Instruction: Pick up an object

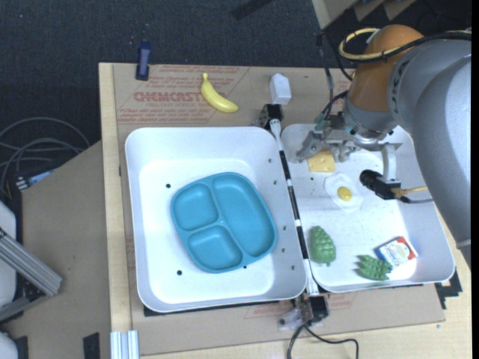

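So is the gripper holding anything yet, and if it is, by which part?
It cannot be told. The gripper is low in the right bin, right above the yellow cheese wedge, but the view does not show the wedge between its fingers.

Grey arm w/ orange band, yellow cable.

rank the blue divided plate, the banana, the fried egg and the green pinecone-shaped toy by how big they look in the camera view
1. blue divided plate, by far the largest
2. banana
3. green pinecone-shaped toy and fried egg: they look about alike, so no ranking between them
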Robot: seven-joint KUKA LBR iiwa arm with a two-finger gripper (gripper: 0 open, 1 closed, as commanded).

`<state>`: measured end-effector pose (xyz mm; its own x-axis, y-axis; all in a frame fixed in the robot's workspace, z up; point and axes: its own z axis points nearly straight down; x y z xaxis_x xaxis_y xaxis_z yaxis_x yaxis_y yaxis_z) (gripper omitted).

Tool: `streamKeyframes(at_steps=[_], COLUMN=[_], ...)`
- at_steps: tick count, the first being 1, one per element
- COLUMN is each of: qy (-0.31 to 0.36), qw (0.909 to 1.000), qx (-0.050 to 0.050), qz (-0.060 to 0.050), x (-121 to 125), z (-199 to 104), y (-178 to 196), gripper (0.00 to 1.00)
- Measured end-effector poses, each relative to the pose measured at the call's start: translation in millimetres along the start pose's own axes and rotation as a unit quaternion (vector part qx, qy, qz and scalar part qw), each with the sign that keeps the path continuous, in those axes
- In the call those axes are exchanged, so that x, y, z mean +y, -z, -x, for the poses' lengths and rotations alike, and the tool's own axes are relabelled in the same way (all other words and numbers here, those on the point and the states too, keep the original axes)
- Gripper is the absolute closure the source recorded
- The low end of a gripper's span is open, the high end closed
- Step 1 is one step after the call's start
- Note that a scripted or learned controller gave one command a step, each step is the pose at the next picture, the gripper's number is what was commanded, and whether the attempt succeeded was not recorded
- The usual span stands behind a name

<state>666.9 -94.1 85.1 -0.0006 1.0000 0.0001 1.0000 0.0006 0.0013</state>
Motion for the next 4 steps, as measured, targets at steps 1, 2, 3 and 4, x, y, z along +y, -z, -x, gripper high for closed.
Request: streamKeyframes(at_steps=[1,2,3,4], qy=[0.0,0.001,0.0,-0.001], qw=[1.0,1.0,1.0,1.0], qx=[-0.002,-0.001,0.0,0.0], qz=[0.004,0.002,0.0,-0.002], x=[2,1,0,-87], z=[1,1,12,49], y=[13,11,0,-1], gripper=[1.0,0.0,0.0,0.0])
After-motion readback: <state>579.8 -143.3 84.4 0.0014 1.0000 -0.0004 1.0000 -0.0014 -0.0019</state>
